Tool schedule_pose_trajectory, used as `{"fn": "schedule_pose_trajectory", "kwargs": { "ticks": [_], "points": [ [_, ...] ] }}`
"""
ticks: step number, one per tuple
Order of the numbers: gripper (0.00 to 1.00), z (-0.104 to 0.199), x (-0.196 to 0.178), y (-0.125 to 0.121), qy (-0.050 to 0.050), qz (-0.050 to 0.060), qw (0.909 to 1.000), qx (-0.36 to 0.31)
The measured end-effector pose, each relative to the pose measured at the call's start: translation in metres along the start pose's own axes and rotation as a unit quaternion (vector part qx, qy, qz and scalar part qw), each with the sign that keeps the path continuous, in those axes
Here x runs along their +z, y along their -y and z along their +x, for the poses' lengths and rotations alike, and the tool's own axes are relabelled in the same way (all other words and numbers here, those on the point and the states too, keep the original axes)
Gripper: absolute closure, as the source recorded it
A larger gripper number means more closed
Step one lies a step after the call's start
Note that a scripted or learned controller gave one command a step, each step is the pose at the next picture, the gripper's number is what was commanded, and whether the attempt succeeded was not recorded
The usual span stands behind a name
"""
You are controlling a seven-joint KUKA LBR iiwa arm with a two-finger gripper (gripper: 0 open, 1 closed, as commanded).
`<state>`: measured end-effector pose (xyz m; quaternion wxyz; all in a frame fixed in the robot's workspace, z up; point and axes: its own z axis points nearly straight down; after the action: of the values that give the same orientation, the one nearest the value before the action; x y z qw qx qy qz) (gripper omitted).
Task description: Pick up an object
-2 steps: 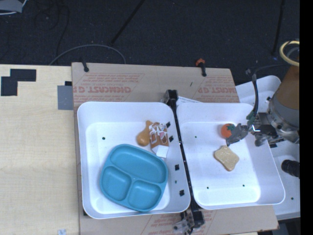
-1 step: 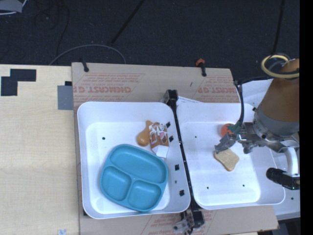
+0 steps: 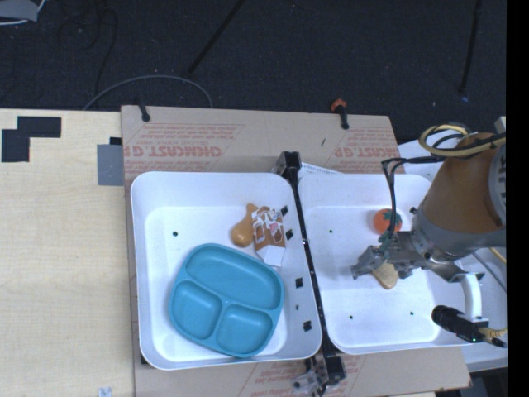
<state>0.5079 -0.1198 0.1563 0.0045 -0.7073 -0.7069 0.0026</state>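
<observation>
Tan object [image 3: 386,277] sits right at our gripper [image 3: 374,265] in the right bin [image 3: 364,329] — can't tell if it's gripped; orange ball [image 3: 385,220] nearby.

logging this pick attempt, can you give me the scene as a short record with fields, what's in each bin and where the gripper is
left bin: white shallow bin with a blue three-compartment plastic tray and a brown gingerbread-style toy figure at the tray's far edge
right bin: white shallow bin with a small red-orange round object and a tan rounded object
gripper: two-finger gripper low in the right bin, at the tan object
grasp: cannot tell
arm: grey, orange band, enters from right
</observation>
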Motion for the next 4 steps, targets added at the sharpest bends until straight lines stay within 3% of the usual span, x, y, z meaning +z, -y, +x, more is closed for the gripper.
{"fn": "schedule_pose_trajectory", "kwargs": {
  "ticks": [1,2,4],
  "points": [
    [0.00,-0.007,0.059,0.005,0.000,-0.001,1.0000,0.000],
    [1.00,-0.008,0.046,0.004,0.000,-0.002,1.0000,0.003],
    [1.00,-0.003,-0.058,-0.002,0.001,-0.006,1.0000,-0.001]
  ]
}}
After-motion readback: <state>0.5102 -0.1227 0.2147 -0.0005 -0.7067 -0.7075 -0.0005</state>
